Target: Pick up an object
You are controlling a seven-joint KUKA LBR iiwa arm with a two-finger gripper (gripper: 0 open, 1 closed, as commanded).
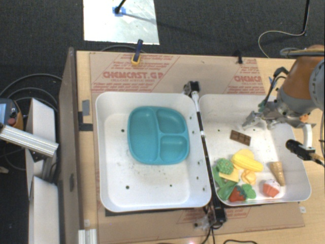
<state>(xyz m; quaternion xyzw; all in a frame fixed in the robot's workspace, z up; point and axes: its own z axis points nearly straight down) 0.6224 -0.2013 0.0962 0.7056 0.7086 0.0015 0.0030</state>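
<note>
My gripper [277,127] hangs over the far right part of the right bin [304,187], below the orange band of the arm [299,80]. Its fingers [250,120] are spread open with nothing between them. A brown chocolate bar [240,136] lies just below and left of the gripper, apart from it. Closer to the front sit a yellow banana bunch [246,160], a green leafy piece [223,166], an ice cream cone [277,173], a red and white piece [270,188] and a red strawberry [236,194].
The left bin [114,187] holds a teal divided plate [157,135]. A black divider rail [200,131] runs between the two bins. Cables [284,34] trail over the cardboard behind the right bin.
</note>
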